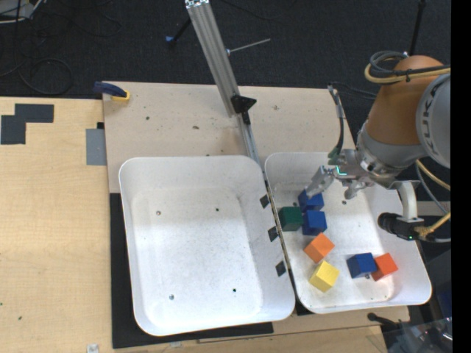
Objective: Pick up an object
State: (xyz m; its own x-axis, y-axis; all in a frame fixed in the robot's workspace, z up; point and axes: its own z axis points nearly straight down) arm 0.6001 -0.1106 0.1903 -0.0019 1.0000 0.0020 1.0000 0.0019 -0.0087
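Spreading wide above the right bin, the fingers of the gripper are being held well apart, with nothing being gripped between them. The tip of the finger nearer the bins' shared divider is being seen at, or just touching, the upper blue cube; contact cannot be told for certain. Just below that cube, a lower blue cube is being shown touching a green cube, which is lying against the divider. Further toward the near rim, an orange cube and a yellow cube are being shown close together. Well apart from these, near the bin's outer side, a third blue cube is being pressed against a red cube. Above the gripper, the grey arm with its orange band is being reached in from the right. Beside it all, the left bin is being seen speckled with dark flecks, and a slanted metal bar is being shown rising behind the bins.
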